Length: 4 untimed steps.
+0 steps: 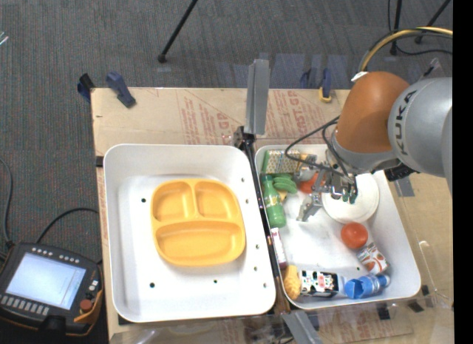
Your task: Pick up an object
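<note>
Seemingly early yet, judged from the camera view: nothing seen between the fingers of the gripper, which hangs low over the right bin, toward its far half. Jaws parted, released, grasping nothing. No object lifted clear; the whole pick left to do.

Candidates all lying in that right bin. Nearest the fingertips, just to their left: a green bottle, smooth plastic, slender, laid along the bin's left wall. Close beside the wrist, toward the far right corner: a white bowl, round, glossy, partly hidden by the gripper. Past the bowl toward the near edge: a red ball-like thing, rounded, matte. Near the right wall: a small red-and-white can or tube, lying tilted. In the near right corner: a blue bottle, on its side. Along the near edge: a black-and-white carton, boxy, printed, and beside it in the near left corner a yellowish lump, rough-looking, perhaps sponge or bread. At the far left corner: a metal grater, perforated, dull grey.

Left bin carrying a yellow divided plate, moulded plastic, three compartments, rounded corners, sitting near its middle.

Probably a descent onto the green bottle or the bowl's rim; rounded, slick shapes likely to slip.
</note>
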Each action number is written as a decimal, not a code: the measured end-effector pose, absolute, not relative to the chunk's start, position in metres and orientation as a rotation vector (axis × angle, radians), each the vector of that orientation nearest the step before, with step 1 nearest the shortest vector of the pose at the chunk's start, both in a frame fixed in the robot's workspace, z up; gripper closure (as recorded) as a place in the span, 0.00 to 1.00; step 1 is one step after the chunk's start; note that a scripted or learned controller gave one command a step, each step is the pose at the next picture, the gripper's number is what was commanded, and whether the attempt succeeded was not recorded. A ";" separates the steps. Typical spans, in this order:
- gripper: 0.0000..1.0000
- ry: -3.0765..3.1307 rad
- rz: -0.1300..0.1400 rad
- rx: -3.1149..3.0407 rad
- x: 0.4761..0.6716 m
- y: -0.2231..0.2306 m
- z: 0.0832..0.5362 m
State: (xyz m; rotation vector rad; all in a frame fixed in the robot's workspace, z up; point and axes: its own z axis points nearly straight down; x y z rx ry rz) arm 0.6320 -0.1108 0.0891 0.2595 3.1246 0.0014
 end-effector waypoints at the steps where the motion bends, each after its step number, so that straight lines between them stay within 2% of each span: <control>1: 0.00 3.130 -0.001 0.253 0.583 -0.180 0.088; 2: 0.00 3.132 0.001 0.225 0.495 -0.191 0.088; 3: 0.00 3.140 0.005 0.075 0.540 -0.124 0.087; 4: 0.00 3.142 0.003 0.099 0.486 -0.155 0.087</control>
